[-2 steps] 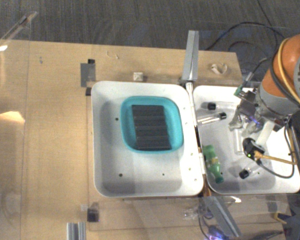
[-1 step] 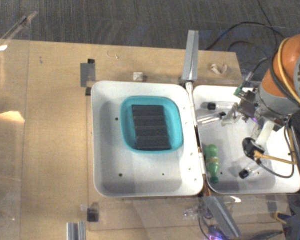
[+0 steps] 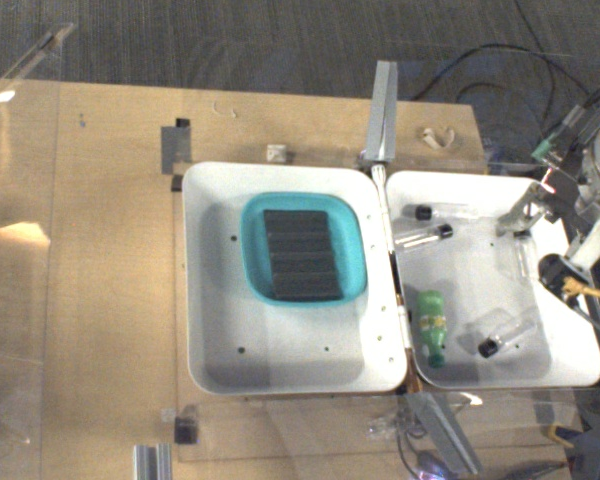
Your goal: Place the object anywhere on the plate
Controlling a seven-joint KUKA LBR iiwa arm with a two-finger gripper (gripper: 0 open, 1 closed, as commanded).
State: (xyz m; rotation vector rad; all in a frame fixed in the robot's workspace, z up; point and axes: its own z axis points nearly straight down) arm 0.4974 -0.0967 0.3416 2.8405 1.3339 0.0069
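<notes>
A teal square plate [image 3: 352, 258] lies in the left bin [image 3: 210, 348], toward its back. A black ridged rectangular object [image 3: 300, 256] rests flat on the plate, inside its rim. The gripper [image 3: 525, 216] hangs at the far right over the back right part of the right bin [image 3: 570, 368], well away from the plate. It is small and partly hidden by the arm's wrist. Nothing shows held in it.
The right bin holds a green bottle [image 3: 432, 325] against its left wall, a clear vial with a black cap [image 3: 500, 336] near the front, and two more clear vials [image 3: 427, 223] at the back left. Cables and the arm crowd the right edge.
</notes>
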